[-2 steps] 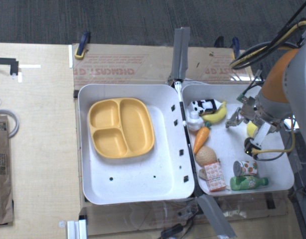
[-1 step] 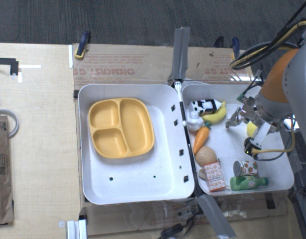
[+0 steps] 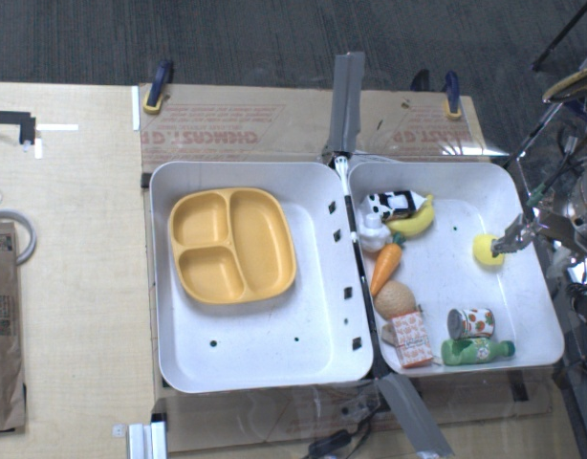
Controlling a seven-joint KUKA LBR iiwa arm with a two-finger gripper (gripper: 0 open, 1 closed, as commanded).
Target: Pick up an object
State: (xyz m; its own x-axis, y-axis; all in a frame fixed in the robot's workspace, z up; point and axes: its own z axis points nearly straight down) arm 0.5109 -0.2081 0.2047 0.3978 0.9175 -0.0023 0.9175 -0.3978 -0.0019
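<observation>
The right bin [image 3: 523, 199] holds several small items: a yellow ball-like fruit [image 3: 486, 250], a banana [image 3: 415, 218], a black-and-white toy [image 3: 389, 203], a carrot [image 3: 385, 266], a tan round piece [image 3: 396, 299], a small carton [image 3: 409, 338], a printed can [image 3: 470, 322] and a green bottle [image 3: 477, 351]. My gripper [image 3: 510, 243] reaches in over the bin's right wall, and its tip sits right against the yellow fruit's right side. The fruit looks to be resting on the bin floor.
The left bin [image 3: 265, 357] holds a yellow divided plate [image 3: 233, 245]. A grey divider bar [image 3: 347, 103] runs between the bins. Clamps [image 3: 160, 84] hold cardboard behind them. A brown bag [image 3: 2, 323] lies at the far left.
</observation>
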